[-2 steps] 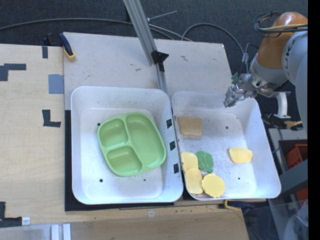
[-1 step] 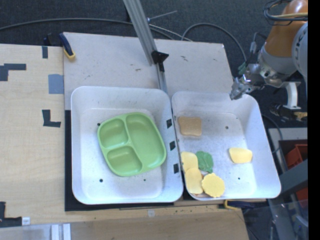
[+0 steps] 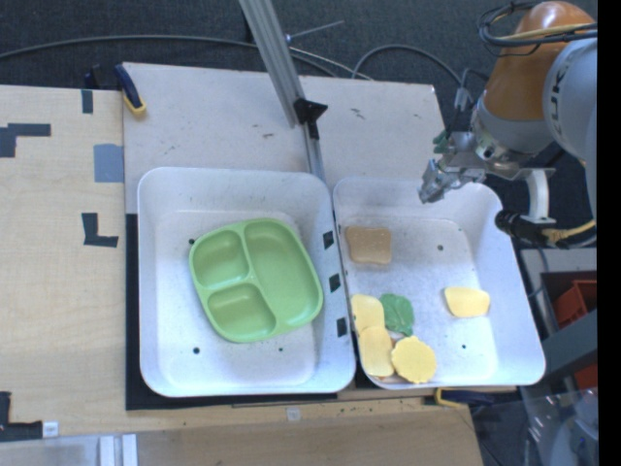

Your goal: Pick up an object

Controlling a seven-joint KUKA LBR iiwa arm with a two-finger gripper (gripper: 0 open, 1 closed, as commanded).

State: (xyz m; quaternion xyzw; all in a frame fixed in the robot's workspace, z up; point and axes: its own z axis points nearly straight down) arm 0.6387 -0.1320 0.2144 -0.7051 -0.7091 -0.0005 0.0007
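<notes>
The right bin [image 3: 505, 260] holds a tan bread-like slab [image 3: 369, 245] near its far left, a yellow piece [image 3: 467, 302] toward the right, and a cluster at the front: two yellow pieces [image 3: 371, 330], a round yellow one [image 3: 415, 359] and a green leaf-shaped piece [image 3: 397, 311]. My gripper [image 3: 434, 187] hangs over the bin's far right corner, well above and behind the objects, with nothing seen in it. Its fingertips look close together, but the view is too small to tell their state.
The left bin [image 3: 155, 260] holds a green divided tray [image 3: 256, 280]. A grey metal post [image 3: 277, 51] slants down to the gap between the bins. Cables [image 3: 388, 61] run behind the bench, and a yellow-handled clamp [image 3: 130, 89] sits at the far left.
</notes>
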